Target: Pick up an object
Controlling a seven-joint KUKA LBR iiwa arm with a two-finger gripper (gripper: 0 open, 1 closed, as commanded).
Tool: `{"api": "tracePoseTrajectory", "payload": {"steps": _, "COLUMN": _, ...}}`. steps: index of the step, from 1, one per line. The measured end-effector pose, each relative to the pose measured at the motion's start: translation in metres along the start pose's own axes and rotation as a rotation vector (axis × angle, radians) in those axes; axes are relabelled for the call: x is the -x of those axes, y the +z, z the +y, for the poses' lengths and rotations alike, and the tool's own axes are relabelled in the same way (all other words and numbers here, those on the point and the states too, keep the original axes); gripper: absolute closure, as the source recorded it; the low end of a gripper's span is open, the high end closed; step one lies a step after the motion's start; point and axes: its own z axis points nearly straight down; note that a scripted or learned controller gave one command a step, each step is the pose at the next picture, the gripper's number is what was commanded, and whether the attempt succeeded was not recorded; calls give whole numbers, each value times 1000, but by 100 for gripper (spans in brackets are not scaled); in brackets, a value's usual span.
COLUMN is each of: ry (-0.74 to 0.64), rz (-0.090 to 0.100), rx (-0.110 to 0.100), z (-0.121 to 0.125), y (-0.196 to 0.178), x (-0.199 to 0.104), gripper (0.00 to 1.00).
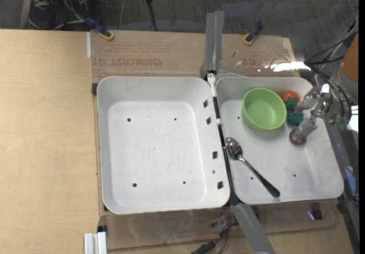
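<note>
Hand (301, 133), grip state unclear, hovers at the green bowl's (264, 108) three o'clock, risking a miss.

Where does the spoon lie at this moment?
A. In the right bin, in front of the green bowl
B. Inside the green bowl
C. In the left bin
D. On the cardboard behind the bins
A: the spoon lies flat on the floor of the right bin, nearer the camera than the green bowl.
</note>
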Motion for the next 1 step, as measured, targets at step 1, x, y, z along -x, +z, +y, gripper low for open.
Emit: {"api": "tracePoseTrajectory", "payload": {"steps": 1, "ry": 23, "rz": -6, "rx": 4, "z": 68, "y": 100, "x": 31, "gripper": 0}}
